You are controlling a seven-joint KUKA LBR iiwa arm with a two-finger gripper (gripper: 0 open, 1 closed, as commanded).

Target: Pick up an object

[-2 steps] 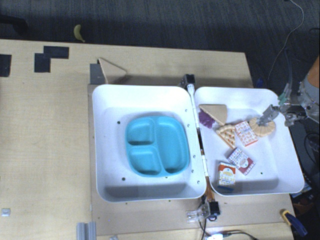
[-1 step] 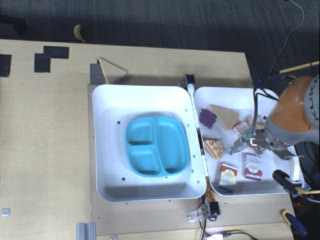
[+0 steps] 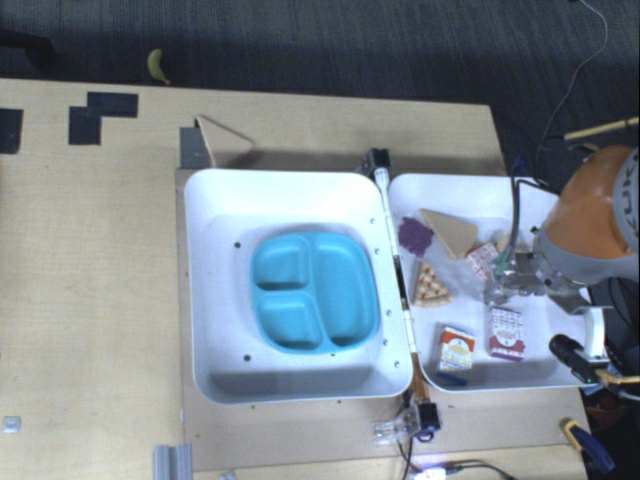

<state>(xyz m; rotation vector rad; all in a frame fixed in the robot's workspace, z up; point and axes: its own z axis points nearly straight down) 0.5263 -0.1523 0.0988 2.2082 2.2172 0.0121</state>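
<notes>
Gripper (image 3: 503, 280): low in the right white bin (image 3: 540, 196), jaw state can't be told from here
Nearest item: red-and-white flat packet (image 3: 506, 331), just below the gripper
Neighbours: small yellow-and-red carton (image 3: 455, 350), purple lump (image 3: 415, 234)
Left white bin (image 3: 215, 268): blue three-compartment plastic tray (image 3: 313, 290)
</notes>
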